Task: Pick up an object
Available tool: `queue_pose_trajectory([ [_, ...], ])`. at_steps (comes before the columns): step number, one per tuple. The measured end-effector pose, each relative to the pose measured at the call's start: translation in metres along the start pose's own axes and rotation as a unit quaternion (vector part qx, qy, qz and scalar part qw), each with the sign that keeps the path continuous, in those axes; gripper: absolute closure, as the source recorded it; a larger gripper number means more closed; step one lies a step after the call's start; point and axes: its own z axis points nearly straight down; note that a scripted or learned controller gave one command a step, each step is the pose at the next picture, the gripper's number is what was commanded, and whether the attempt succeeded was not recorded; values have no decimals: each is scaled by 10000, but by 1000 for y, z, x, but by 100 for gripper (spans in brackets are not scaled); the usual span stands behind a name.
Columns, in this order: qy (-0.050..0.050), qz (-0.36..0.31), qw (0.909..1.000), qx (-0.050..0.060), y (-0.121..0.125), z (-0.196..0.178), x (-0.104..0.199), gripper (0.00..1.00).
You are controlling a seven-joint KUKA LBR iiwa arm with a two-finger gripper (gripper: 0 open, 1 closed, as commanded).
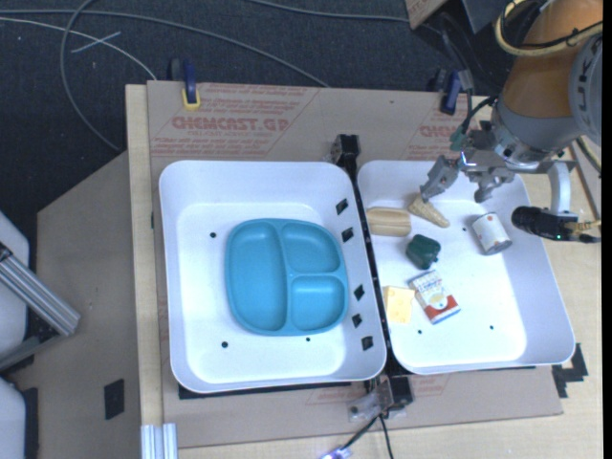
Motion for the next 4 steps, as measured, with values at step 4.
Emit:
queue_pose_trajectory([
  [4, -6, -8, 10000, -91, 8, 119, -5, 0],
])
